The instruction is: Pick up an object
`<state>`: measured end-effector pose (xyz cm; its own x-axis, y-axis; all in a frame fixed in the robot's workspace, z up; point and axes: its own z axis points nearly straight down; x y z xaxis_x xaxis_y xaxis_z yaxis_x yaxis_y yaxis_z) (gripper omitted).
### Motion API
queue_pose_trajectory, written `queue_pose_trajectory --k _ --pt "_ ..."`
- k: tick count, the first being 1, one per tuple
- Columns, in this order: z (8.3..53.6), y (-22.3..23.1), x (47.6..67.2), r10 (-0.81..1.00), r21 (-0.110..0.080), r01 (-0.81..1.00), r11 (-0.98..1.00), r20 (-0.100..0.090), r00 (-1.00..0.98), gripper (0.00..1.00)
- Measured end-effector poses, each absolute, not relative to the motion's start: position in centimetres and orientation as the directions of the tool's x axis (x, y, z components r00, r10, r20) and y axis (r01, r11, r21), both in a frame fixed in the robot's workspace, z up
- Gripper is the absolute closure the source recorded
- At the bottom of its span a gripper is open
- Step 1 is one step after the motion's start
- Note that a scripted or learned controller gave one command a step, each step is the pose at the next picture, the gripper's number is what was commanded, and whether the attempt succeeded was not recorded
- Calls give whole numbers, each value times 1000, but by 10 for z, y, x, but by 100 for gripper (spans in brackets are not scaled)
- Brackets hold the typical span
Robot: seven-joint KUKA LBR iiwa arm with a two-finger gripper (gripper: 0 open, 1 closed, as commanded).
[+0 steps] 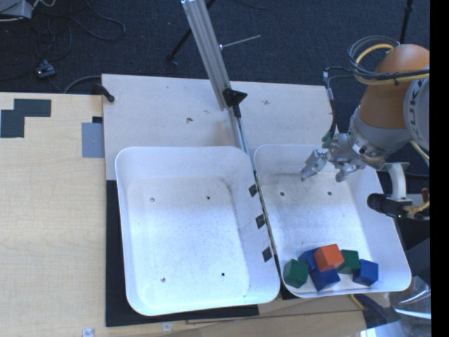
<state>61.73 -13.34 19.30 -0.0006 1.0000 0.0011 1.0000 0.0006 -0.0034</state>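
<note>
Gripper (328,168) open, empty, above right bin (393,244) far end. Blocks (330,265) sit at its near edge; travel there, descend over orange block (327,257).

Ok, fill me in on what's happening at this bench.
A grey KUKA arm with an orange band reaches in from the right, set to pick up an object. Its gripper is open over the far end of the right bin, with nothing between its fingers. The objects, a cluster of blocks, sit at that bin's near end: an orange block resting on blue blocks, with green blocks beside them. The left bin sits alongside.
</note>
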Motion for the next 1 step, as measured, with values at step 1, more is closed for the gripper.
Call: queue_pose_trajectory --k 1 --pt "136 -183 630 1000 -6 1000 -2 -1 2 0"
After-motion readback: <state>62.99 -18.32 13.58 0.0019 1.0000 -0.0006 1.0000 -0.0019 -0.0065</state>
